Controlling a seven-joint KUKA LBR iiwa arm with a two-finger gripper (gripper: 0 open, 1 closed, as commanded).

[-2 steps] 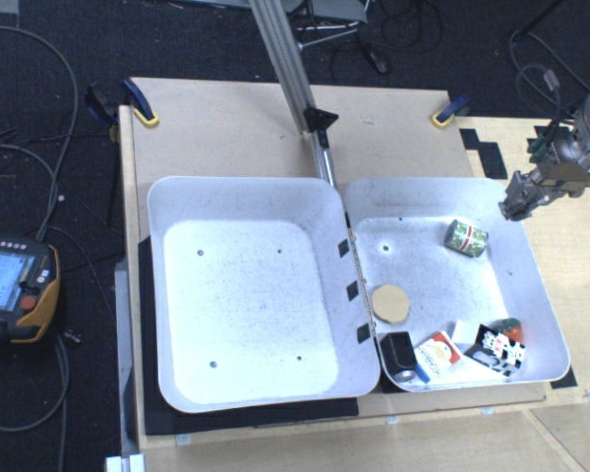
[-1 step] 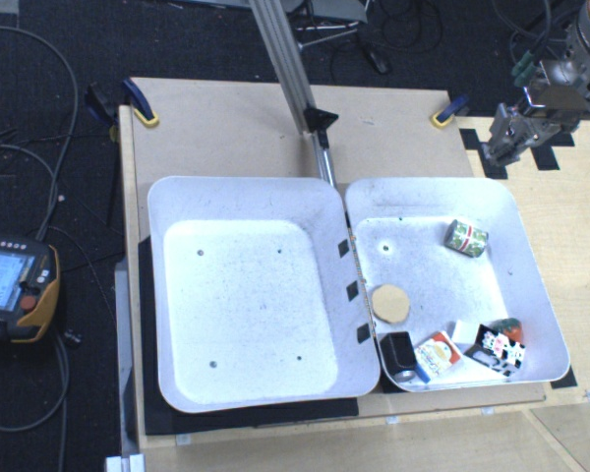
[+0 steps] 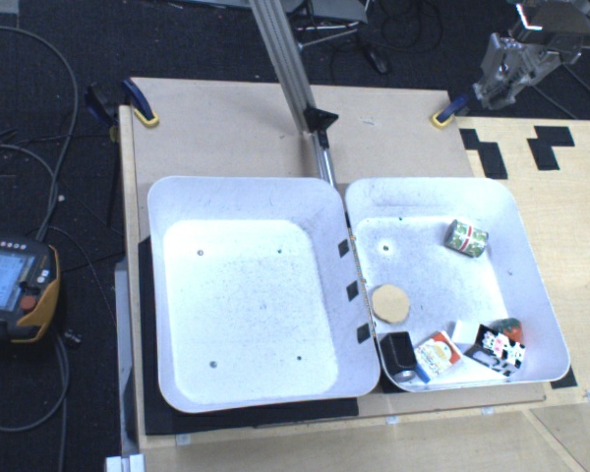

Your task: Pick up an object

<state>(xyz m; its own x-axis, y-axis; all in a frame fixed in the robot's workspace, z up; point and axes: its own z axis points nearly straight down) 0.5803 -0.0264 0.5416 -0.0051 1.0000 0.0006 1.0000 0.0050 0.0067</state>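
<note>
In the camera view, the gripper (image 3: 497, 85) hung at the upper right, above the bench's far corner and well clear of both bins; whether its fingers were open or shut could not be told, and nothing showed between them. Below it lay the right bin (image 3: 516, 214). A small green can (image 3: 466, 237) lay closest beneath the gripper. Farther below and to its left sat a tan round disc (image 3: 390, 304). Farthest from it, along the bin's near edge, were a black block (image 3: 398, 352), an orange-and-white packet (image 3: 438, 353) and a black-and-white patterned box (image 3: 497, 347). The left bin (image 3: 157, 264) lay far to the gripper's lower left.
</note>
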